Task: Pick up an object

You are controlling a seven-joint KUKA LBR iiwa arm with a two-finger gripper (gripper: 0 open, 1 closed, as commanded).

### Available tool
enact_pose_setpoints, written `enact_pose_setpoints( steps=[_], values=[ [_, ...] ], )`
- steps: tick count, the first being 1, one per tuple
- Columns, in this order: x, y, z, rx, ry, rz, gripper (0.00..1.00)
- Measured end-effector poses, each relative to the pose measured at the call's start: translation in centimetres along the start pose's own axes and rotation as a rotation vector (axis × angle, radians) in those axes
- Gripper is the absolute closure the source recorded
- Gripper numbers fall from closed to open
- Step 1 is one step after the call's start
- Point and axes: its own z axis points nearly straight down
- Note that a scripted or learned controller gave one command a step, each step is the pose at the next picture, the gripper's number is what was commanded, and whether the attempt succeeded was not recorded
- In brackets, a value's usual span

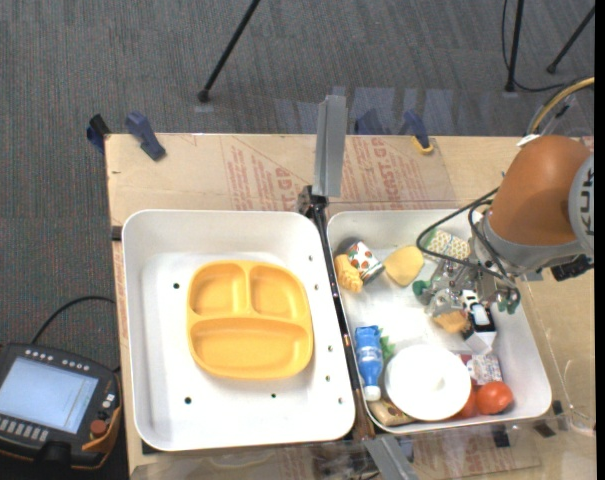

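Observation:
My gripper [460, 293] hangs low over the middle right of the right bin [538, 363], below the orange wrist band [534, 193]. Right under it lies a small tan item [450, 320], with a white and black object [479, 316] beside it. I cannot tell whether it touches either. Around them lie a pale yellow lump [404, 265], a patterned cup [361, 258], a piece of corn [348, 274], a blue bottle [368, 353], a white round dish [428, 380] and an orange fruit [493, 398].
In the left bin [142, 388] lies a yellow divided plate [250, 318]. A grey upright post [330, 153] stands behind the seam between the bins. On the floor at lower left sits a teach pendant [47, 403].

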Motion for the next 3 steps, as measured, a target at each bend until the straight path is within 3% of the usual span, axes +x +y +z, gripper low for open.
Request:
enact_pose_setpoints(
  steps=[1,2,3],
  values=[
    [-1.5,-3.0,1.1,0.002,0.003,0.380,1.00],
    [-1.3,0.4,-15.7,0.001,-0.012,0.412,1.00],
    [-1.4,0.9,1.1,0.001,0.003,0.312,1.00]
  ],
)
